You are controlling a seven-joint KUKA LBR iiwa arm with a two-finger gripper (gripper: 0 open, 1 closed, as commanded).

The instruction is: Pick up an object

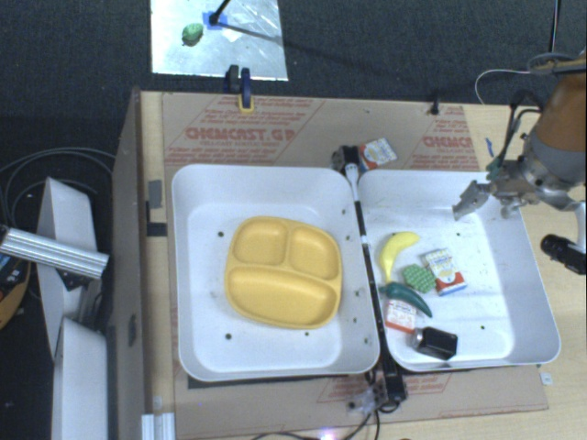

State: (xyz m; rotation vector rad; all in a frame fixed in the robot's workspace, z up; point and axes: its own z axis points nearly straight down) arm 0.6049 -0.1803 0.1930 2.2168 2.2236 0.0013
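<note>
Pickup is not yet underway: end effector (479,200) is hovering, jaws apart and holding nothing, over right bin (527,273), banana (397,248) lying untouched.

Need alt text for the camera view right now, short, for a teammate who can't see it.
The gripper hangs over the right bin, up and right of a banana, green pepper, small cartons and a black object. The left bin holds a yellow divided tray.

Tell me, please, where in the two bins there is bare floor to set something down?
Right bin: bare along its right side and back, near the tool. Its front-left is crowded: banana, green pepper, small cartons, black object. Left bin: only margins around the yellow tray.
</note>
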